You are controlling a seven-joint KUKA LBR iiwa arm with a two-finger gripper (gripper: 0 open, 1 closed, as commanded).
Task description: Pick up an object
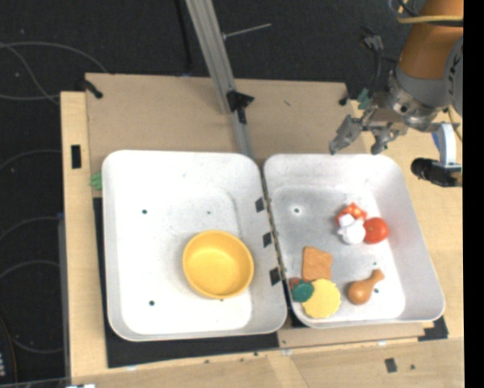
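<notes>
We see a yellow bowl (pixel 218 263) in the left bin (pixel 145 184), far down-left of the tool. In the right bin (pixel 403 192), below the tool: a yellow disc (pixel 321 298), a tan cracker (pixel 317 262), a white-orange toy (pixel 351 223) touching a red ball (pixel 375 229), and a drumstick (pixel 364 287). The tool (pixel 359 137) hangs over that bin's far rim, fingers spread, pinching nothing. The counter (pixel 145 111) carries both bins.

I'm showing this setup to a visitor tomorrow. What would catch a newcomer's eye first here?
Probably the yellow bowl, alone in the left bin. Next, the cluster of small toy foods in the right bin, with a red tomato brightest. Then the hand poised above that bin's far edge.
</notes>
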